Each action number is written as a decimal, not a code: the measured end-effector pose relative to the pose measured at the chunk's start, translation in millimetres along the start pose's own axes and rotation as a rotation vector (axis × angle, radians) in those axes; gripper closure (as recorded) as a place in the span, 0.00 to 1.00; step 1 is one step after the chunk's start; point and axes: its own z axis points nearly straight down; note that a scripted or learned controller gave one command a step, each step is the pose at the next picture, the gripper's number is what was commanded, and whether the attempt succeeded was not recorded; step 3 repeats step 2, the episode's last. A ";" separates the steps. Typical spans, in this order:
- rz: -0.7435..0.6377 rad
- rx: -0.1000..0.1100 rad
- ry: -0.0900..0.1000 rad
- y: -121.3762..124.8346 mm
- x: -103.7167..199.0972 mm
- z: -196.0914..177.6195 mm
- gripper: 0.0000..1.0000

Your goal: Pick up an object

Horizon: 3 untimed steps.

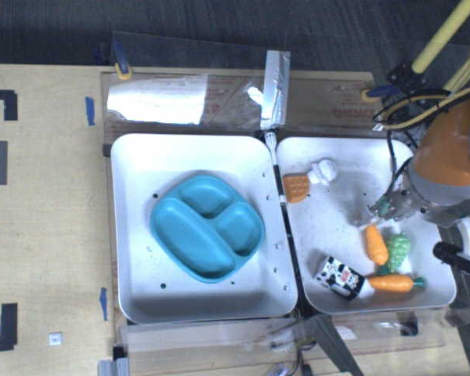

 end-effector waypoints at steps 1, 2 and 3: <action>0.082 0.013 0.008 -46.5 25.3 -16.2 1.00; 0.149 0.005 0.006 44.7 76.1 -88.0 1.00; 0.149 0.005 0.006 44.7 76.1 -88.0 1.00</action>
